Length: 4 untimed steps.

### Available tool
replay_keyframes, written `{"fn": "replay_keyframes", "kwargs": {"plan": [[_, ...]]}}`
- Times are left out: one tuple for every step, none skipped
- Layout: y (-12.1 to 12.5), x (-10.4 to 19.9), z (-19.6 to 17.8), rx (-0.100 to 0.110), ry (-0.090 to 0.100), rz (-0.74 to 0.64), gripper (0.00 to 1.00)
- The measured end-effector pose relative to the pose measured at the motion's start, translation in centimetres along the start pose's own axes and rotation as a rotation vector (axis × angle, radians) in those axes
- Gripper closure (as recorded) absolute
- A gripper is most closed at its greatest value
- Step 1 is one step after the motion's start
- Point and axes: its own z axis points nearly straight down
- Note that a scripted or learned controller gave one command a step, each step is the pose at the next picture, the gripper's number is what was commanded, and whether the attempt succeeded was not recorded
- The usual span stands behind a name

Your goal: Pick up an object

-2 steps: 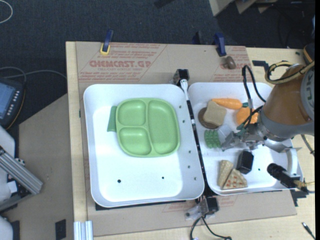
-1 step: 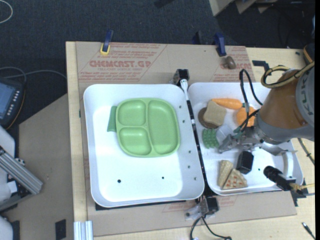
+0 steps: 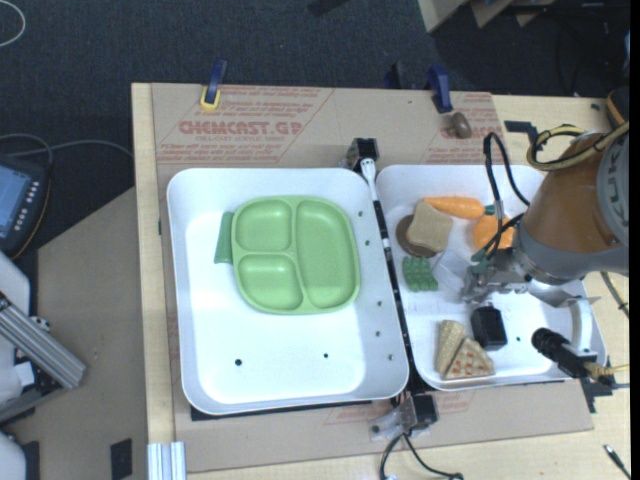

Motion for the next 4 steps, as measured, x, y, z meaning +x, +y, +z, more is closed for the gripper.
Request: {"fn": "replay_keyframes", "kwargs": {"plan": [[-0.4,-0.7,-4.7,-0.006,-0.003,-0.001,1.00],[-1.0,-1.4,-9.6,-0.007,-0.003,-0.001,1.00],[-0.9,-1.4,-13.2,-0.007,-0.003,-0.003,1.00],[2.2,3.2,-14.2,-0.005,0.000,-0.009,1.00]]}}
